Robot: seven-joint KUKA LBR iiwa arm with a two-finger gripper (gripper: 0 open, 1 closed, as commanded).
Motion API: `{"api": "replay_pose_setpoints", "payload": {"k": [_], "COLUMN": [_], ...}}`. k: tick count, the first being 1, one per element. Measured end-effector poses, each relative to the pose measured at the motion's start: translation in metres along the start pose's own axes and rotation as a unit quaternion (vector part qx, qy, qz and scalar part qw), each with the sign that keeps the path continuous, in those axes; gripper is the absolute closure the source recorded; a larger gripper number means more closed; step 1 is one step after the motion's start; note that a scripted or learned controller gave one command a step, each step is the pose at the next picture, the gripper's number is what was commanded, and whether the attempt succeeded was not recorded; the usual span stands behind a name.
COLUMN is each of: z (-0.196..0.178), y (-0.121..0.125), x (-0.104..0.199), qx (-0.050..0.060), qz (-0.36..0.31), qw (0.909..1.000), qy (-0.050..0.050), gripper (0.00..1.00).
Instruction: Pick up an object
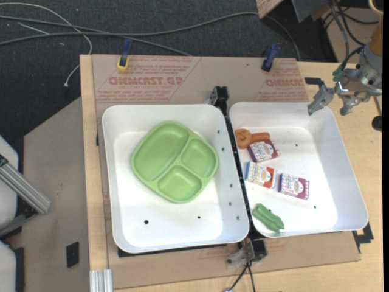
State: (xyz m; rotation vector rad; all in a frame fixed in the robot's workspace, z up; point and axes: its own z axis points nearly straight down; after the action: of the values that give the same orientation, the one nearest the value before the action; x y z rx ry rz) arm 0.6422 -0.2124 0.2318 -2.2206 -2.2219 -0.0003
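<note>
Two shallow white bins sit side by side on a cardboard-covered bench. The left bin [121, 224] holds a green divided plate [175, 161], three compartments showing, lying flat near the middle. The right bin [340, 181] has the small stuff: an orange toy piece [250, 137] at the far left corner area, a small carton [262, 151] touching it just nearer, then a second carton [259, 174] and a third carton [294, 186] side by side, slightly apart, toward the middle. A green toy vegetable [268, 217] lies at the near left edge of that bin, close to the rim.

The gripper [332, 98] hangs over the far right corner of the right bin, above the rim, well apart from all the objects. Its two fingers [316, 102] stand spread apart with nothing between them. The arm comes in from the right.

A blue clamp [270, 58] and a yellow-and-blue clamp [124, 55] grip the far edge of the cardboard.
</note>
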Motion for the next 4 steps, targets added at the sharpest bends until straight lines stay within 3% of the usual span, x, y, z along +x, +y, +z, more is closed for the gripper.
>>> {"api": "replay_pose_setpoints", "payload": {"k": [1,3,4], "z": [0.048,0.144,0.128], "y": [0.01,0.004,0.007], "x": [0.003,0.002,0.002], "qx": [0.001,0.003,-0.001], "qz": [-0.001,0.0,-0.001], "qw": [1.0,1.0,1.0], "qy": [0.0,0.001,0.0], "gripper": [0.0,0.0,1.0]}}
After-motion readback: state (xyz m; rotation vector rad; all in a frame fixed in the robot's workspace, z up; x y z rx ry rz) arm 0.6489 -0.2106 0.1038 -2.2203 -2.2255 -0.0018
